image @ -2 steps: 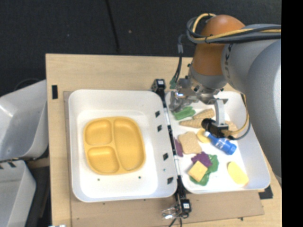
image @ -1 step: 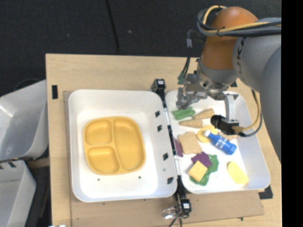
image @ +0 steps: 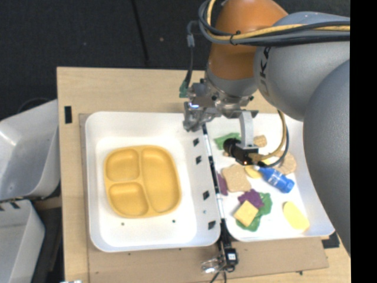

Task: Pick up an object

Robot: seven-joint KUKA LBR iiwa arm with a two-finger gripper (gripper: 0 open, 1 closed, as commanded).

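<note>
Right bin (image: 277, 230) | blue bottle (image: 278, 180) lies diagonal, upper-left to lower-right | claw (image: 193, 122) state unclear

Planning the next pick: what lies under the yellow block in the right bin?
The yellow block rests on a purple piece and a green piece. The parts of both that lie beneath it are covered.

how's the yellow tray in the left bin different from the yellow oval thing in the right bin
The yellow tray is far larger than the yellow oval piece. The tray has three compartments; the oval piece is one plain lump. The tray lies alone in the left bin; the oval piece shares the right bin with a blue bottle and more. Both are yellow.
</note>
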